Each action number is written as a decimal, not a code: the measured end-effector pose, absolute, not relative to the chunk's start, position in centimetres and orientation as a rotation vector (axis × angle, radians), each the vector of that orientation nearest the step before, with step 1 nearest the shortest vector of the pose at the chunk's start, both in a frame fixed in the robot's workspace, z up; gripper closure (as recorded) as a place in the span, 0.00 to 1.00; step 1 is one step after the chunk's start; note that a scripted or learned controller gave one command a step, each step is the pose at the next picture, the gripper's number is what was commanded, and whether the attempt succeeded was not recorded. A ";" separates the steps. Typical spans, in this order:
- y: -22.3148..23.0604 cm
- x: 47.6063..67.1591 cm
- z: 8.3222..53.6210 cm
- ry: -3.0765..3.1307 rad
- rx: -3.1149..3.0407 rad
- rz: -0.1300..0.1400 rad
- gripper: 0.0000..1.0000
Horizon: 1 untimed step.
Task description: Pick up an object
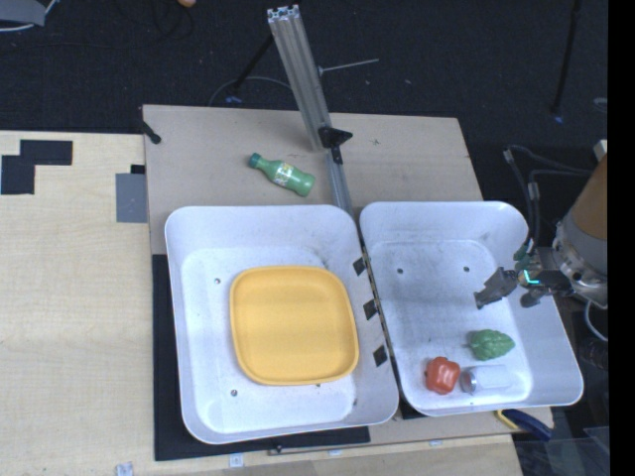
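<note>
Hand (pixel 508 292): spread apart, grasping nothing, by right bin's (pixel 437 221) right rim.
Green object (pixel 491 344): just below hand, lower right.
Red object (pixel 443 375): near bin's bottom edge.
Open room: bin's upper left floor.

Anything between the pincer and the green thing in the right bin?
Nothing visible. The pincer sits over the right bin, just above the green object, with bare bin floor between them. The red object lies lower left, off that line.

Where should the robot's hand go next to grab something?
Probably a short move toward the camera and down to the green object. The gripper hovers over the right bin just behind it, holding nothing, and that object lies closest, with the red one beyond.
</note>
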<state>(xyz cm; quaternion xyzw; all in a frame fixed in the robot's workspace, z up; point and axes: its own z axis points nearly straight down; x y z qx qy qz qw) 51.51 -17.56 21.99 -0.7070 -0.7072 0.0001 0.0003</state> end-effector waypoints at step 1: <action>-17.6 51.5 22.0 -2.221 -2.221 0.001 0.00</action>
